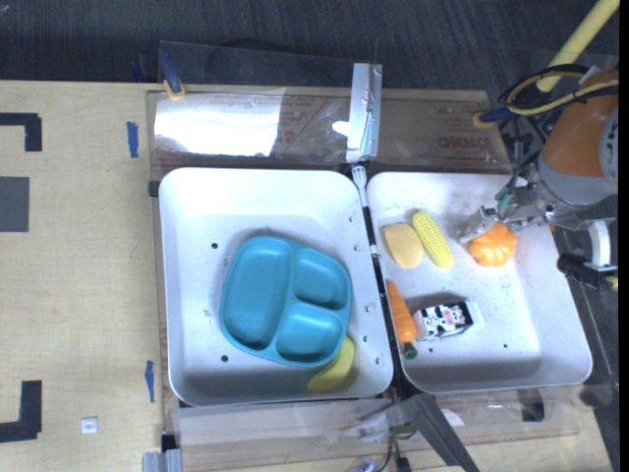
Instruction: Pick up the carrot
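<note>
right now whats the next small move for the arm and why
Probably shift the claw across to the carrot, which lies against the right bin's left wall. The claw sits over the orange pepper-like toy near the far right, well away from the carrot.

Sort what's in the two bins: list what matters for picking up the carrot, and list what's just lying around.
For the job:
- carrot, lying along the right bin's left wall
- gripper, over the right bin's far side, by the orange pepper

Lying about:
- orange pepper
- corn cob
- pale yellow potato-like piece
- black-and-white carton
- blue divided plate, left bin
- yellow piece by the plate
</note>
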Available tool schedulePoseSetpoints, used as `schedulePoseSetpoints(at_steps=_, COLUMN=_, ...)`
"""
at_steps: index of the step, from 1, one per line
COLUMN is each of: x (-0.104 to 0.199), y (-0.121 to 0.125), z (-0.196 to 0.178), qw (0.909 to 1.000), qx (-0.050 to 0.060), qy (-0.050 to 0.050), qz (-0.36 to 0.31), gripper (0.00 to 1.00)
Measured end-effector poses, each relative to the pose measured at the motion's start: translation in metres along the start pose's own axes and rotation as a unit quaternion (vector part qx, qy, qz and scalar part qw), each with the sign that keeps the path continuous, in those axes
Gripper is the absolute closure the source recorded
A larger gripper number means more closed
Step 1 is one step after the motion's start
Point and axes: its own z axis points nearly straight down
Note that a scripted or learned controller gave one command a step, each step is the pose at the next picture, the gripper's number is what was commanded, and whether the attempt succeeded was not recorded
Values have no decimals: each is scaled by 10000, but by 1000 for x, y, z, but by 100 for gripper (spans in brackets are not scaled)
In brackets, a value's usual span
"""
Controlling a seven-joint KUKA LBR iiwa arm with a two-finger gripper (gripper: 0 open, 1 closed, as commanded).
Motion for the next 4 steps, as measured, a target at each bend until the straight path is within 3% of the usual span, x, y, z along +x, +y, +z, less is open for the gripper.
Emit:
schedulePoseSetpoints(at_steps=1, x=-2, y=2, z=-13, qw=10000, qx=-31, qy=-45, qz=-4, gripper=100)
schedulePoseSetpoints(at_steps=2, x=49, y=27, z=-122, qw=9974, qx=-2, qy=-76, qz=-713, gripper=100)
schedulePoseSetpoints(at_steps=3, x=32, y=43, z=-243, qw=9849, qx=10, qy=-81, qz=-1730, gripper=100)
schedulePoseSetpoints(at_steps=4, x=102, y=35, z=-181, qw=9693, qx=69, qy=-33, qz=-2459, gripper=100)
